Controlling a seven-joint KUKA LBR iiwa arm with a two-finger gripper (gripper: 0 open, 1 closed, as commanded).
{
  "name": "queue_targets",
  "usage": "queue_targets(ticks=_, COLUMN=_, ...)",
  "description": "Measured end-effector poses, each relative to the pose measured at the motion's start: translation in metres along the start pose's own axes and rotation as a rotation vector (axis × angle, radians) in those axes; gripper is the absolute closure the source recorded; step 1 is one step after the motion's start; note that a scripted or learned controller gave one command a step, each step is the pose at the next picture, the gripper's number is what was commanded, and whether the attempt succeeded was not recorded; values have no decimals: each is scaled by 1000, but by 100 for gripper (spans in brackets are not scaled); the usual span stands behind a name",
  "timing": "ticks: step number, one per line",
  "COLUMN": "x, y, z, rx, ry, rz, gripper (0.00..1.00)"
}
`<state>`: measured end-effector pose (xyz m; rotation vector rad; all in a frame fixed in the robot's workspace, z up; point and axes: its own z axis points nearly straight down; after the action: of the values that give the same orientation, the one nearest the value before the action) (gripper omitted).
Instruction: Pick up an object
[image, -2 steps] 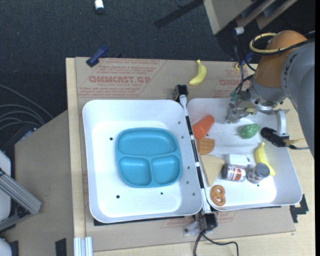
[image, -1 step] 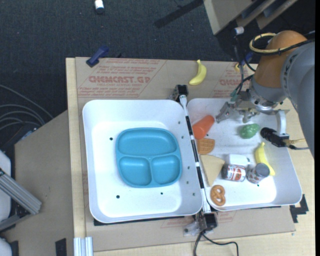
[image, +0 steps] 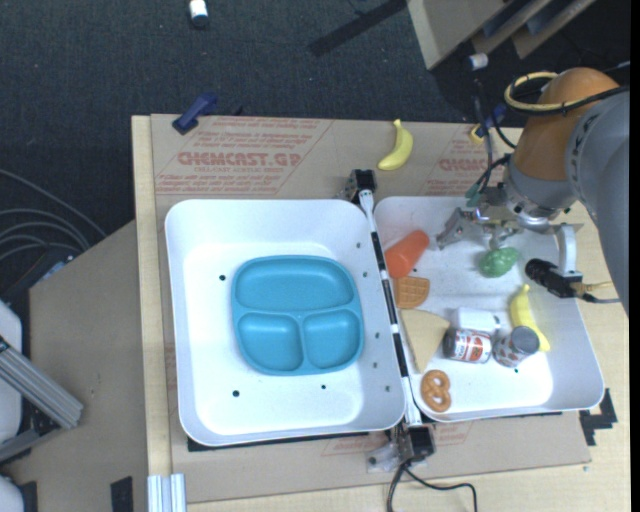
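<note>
While hand (image: 478, 222) hovers – fingers apart | banana (image: 521, 313) lies near-upright – stem up

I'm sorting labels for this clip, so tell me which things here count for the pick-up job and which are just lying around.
For the job:
gripper, over the right bin
green object, just below the gripper
orange cup
banana in the bin
can
pretzel

Lying about:
blue divided plate in the left bin
second banana on the bench
blue clip
</note>
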<state>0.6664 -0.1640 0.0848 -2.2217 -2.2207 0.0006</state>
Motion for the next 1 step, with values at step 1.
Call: queue_targets(ticks=1, x=0, y=1, z=-11, rx=-3, ry=-1, rz=-1, gripper=100)
